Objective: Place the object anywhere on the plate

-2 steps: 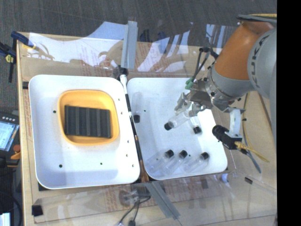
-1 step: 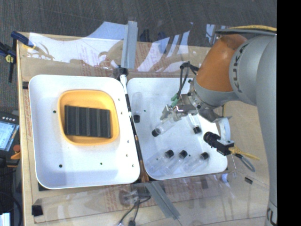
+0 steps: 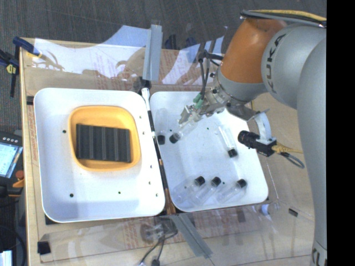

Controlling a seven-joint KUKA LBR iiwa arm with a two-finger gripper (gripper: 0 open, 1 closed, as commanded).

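Clear vial [image 3: 186, 127] lies at pincer [image 3: 195, 113], grip state indeterminate; pick-up step underway, yellow plate [image 3: 102, 115] awaits transfer.

This is a robotics laboratory or test cell, not a home; a large grey industrial arm with an orange band [image 3: 260, 54] carries the letters KUKA; it stands at a plain wooden bench [image 3: 83, 60] with two shallow white plastic bins [image 3: 50, 193] fixed side by side; loose black cables [image 3: 150, 254] lie at the bench edge; a small device with a lit screen [image 3: 8, 158] sits at the left; the floor is dark grey carpet [image 3: 83, 7].
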